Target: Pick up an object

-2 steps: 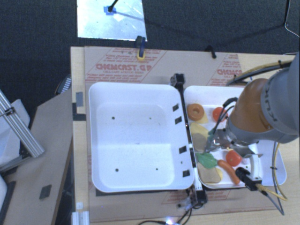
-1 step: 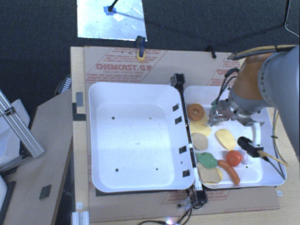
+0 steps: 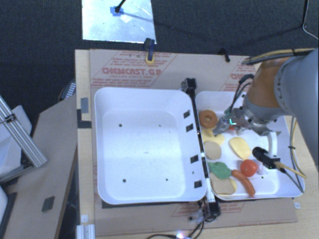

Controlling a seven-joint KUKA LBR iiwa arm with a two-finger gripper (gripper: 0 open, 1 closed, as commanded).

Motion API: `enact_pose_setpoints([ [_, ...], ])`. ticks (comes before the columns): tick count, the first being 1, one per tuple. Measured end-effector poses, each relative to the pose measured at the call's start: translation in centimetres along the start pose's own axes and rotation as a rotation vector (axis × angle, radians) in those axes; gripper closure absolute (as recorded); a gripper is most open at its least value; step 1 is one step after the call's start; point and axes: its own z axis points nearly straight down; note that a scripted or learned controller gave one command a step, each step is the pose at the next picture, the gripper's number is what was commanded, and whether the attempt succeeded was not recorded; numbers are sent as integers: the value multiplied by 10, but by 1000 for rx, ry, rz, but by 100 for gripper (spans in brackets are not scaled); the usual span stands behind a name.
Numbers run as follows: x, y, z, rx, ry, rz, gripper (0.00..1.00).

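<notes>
One donut (image 3: 208,118) | just left of fingers (image 3: 223,129) | fingers' state: cannot tell | right bin (image 3: 286,185)

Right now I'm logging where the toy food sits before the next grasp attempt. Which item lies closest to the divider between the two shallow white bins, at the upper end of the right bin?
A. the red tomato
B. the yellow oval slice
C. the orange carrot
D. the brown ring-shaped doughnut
D: the brown ring-shaped doughnut sits in the right bin beside the divider, above the other food; the gripper is next to it.
</notes>
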Motion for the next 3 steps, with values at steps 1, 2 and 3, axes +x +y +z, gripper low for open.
enact_pose_setpoints([
  [1, -11, 65, 14, 0, -1, -3, 0],
  [2, -11, 64, 2, -3, -2, -6, 100],
  [3, 89, 50, -93, -10, 5, -10, 100],
])
